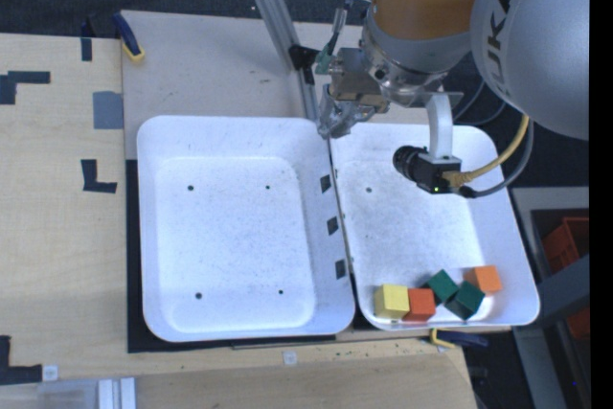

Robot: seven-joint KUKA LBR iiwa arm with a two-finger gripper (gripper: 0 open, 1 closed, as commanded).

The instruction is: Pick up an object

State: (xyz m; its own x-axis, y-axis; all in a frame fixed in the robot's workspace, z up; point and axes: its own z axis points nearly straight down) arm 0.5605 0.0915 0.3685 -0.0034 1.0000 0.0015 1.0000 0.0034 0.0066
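Several small blocks lie bunched in the near right corner of the right bin (498, 206): a yellow block (391, 300), a red-orange block (420, 304), two dark green blocks (442, 284) (466, 301) and an orange block (487, 279). My gripper (332, 124) hangs over the far left corner of the right bin, by the rims where the two bins meet. It is far from the blocks, and no block is at its tip.
The left bin (153, 206) stands beside the right one, and their rims overlap down the middle. A slanted metal rail (273, 5) rises just behind the gripper. A black cylinder with a cable (426, 170) hangs from the wrist over the right bin.
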